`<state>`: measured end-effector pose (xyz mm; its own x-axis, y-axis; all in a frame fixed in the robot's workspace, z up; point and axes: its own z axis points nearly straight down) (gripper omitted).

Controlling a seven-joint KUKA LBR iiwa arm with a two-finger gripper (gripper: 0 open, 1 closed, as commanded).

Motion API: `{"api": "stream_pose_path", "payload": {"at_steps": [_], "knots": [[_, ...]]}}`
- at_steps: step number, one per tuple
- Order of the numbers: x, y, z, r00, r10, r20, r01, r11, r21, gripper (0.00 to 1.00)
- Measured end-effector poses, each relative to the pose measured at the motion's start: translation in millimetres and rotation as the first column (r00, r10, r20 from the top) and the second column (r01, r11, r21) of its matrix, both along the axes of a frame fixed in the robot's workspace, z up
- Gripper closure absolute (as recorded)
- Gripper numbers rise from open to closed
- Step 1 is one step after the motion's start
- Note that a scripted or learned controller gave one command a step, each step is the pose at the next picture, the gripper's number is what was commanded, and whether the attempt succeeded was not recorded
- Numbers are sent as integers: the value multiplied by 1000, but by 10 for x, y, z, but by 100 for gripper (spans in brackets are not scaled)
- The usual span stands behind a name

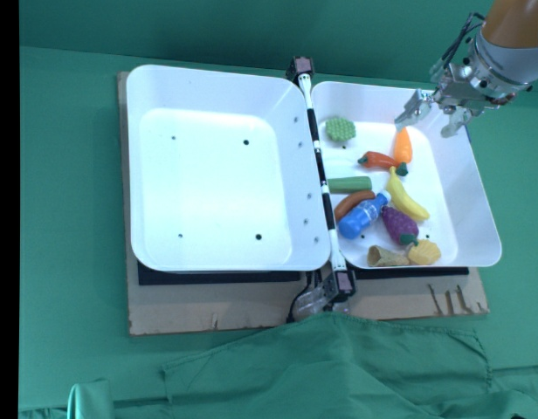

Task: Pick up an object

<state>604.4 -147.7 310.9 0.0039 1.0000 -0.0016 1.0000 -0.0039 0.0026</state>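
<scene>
The pincer (433, 113) hangs over the far right corner of the right bin (479, 225), its two fingers spread wide with nothing between them. Just below it in the view, between the finger tips, lies an orange carrot (403, 144), not touched by either finger.

Beside the carrot, toward the bins' divider, sits a small red-orange pepper (378, 159), and farther that way a round green piece (340, 129). Nearer the camera from the pincer come a yellow banana (407, 199), a green cucumber-like stick (349, 183), a reddish sausage shape (353, 203), a blue bottle (360, 217) with a white cap, a purple fruit (397, 224), a tan cone (388, 256) and a yellow block (424, 252). No writing can be read on any of them.

Well away, across the divider, is the left bin (155, 94). Both bins rest on a cardboard sheet (208, 317) on the green desk (68, 190).
</scene>
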Motion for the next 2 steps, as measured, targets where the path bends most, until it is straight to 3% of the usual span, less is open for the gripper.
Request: {"api": "stream_pose_path", "payload": {"at_steps": [1, 2], "knots": [[-196, -40, -1013, 1000, -2, -7, 2, 1000, 1, 0], [-168, -55, -832, 1000, -4, 8, 4, 1000, -4, 100]]}}
